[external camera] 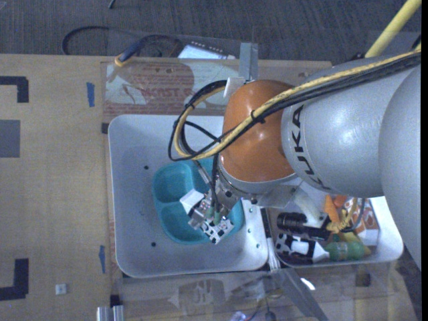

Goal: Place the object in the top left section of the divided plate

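Looking down at a slant on two shallow white bins side by side on a wooden bench point(53, 179). Reaching in from the right, a grey arm point(354, 132) with an orange band point(257, 139), yellow and black cables point(200, 136) looped beside the wrist. Hangs low over the left bin point(134, 199), above the right part of the teal divided plate point(172, 179). At the tip, the claw point(212, 214), pointing down and left into the plate, crowded with pale and dark parts and a fleck of green. Cannot tell whether released or clenched; too cluttered and small to read.

Just at the near-right end of the claw, a small white piece with black marks point(216, 230), over the plate's near-right rim. Hard to say whether the task's object or a part of the claw; touching or all but touching the tip, not clearly apart from it. Cannot tell whether gripped or simply lying there under the claw. Nothing loose to make out in the far-left and near-left compartments of the plate, both showing bare teal.

In the right bin point(394, 246), partly under the arm: a green thing point(344, 249) near the near edge, an orange one point(332, 209) farther back, a black item point(301, 227) to their left. Beyond the bins, a cardboard sheet point(154, 89) along the far side
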You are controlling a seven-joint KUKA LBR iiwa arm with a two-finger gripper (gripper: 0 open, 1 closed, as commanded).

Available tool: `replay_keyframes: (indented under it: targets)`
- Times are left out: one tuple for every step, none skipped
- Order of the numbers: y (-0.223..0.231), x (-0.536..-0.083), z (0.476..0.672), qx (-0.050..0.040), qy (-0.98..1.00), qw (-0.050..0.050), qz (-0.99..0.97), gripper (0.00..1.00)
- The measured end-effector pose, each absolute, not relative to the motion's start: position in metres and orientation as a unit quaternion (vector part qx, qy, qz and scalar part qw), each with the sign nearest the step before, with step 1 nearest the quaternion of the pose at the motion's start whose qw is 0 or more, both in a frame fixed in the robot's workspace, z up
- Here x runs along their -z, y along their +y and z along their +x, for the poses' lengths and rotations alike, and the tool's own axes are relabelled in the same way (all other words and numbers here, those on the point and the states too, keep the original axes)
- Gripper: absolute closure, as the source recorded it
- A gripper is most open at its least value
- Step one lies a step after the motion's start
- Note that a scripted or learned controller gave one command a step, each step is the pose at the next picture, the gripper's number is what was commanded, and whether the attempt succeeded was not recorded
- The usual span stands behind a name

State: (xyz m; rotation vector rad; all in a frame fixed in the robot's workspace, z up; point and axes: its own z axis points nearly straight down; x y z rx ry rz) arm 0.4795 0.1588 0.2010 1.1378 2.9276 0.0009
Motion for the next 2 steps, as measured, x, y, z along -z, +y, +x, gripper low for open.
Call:
replay_keyframes:
  targets:
    - [0.159, -0.211, 0.48, -0.001, 0.932, 0.001, 0.362, 1.0]
    - [0.124, -0.186, 0.479, 0.0, 0.942, 0.0, 0.337, 1.0]
